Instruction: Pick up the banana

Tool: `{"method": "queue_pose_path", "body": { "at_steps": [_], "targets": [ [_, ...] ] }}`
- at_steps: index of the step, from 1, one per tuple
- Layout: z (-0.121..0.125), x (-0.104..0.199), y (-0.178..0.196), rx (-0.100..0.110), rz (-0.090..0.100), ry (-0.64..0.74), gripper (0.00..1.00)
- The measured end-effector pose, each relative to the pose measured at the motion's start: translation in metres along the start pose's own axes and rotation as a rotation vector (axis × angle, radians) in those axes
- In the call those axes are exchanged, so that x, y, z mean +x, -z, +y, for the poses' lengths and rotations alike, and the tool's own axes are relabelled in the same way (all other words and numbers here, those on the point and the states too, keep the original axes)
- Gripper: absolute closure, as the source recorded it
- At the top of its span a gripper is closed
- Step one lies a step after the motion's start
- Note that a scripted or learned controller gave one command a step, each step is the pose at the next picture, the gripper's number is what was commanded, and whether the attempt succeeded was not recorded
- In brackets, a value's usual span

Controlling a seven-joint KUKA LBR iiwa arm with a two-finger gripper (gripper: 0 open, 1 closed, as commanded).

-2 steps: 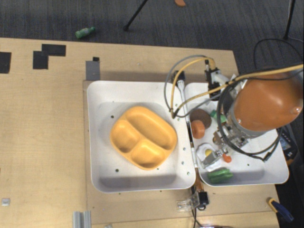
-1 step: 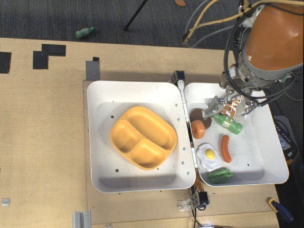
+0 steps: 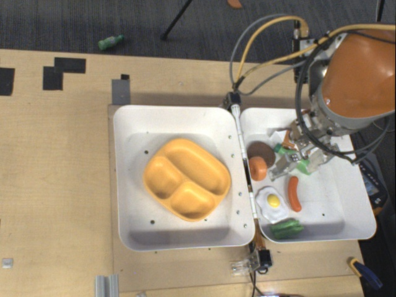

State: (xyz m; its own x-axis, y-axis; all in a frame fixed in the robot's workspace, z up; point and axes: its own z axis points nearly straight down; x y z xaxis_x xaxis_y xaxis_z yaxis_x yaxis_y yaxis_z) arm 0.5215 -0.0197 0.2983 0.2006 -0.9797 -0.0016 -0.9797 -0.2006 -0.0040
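Even, bright light; soft shadows, sl. blur

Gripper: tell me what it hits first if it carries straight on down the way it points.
Probably the bare floor of the right bin. The gripper points down over the bin's upper middle, with the red sausage just below it in the camera view. Depth is unclear from this slant.

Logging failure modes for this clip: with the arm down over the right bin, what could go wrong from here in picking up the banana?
1. I cannot pick out a banana; the gripper sits over clutter, so it may close on the wrong item.
2. The sausage, fried egg and orange-brown item lie close together in the right bin; a descent could knock them.
3. Cables loop over the bin divider and might snag.
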Motion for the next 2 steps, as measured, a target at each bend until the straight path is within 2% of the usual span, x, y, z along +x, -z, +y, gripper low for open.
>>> {"method": "queue_pose_path", "body": {
  "at_steps": [1,2],
  "targets": [
    [-0.01,0.001,0.023,0.002,0.0,-0.426,0.0],
    [-0.008,0.009,-0.061,-0.002,0.001,-0.409,0.0]
  ]
}}
